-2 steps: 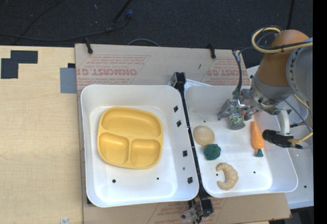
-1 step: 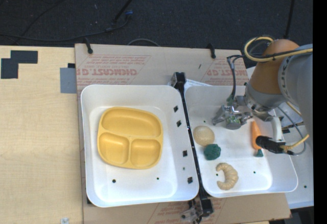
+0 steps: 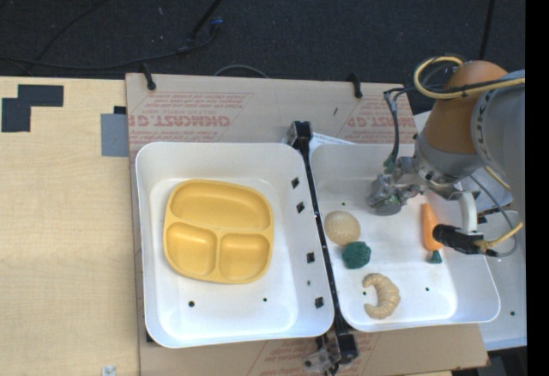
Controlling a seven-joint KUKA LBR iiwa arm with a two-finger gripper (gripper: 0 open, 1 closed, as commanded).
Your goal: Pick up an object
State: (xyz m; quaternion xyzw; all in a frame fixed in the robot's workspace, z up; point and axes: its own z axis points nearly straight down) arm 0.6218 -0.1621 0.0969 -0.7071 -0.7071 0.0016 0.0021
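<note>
Gripper [image 3: 388,197] low over right bin [image 3: 360,161], near far edge; jaws' state cannot tell. Cream ball [image 3: 341,226], green lump [image 3: 357,255], croissant [image 3: 383,294] toward near edge; carrot [image 3: 428,227] by right wall. Risk: descent onto bare floor, closing on nothing.

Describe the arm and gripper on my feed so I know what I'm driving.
A thick grey arm with a rounded orange band above the wrist. A yellowish cable loop arches over the band, and thin dark cables run down beside it. The gripper is a small grey metal assembly; its details are too small to make out.
</note>
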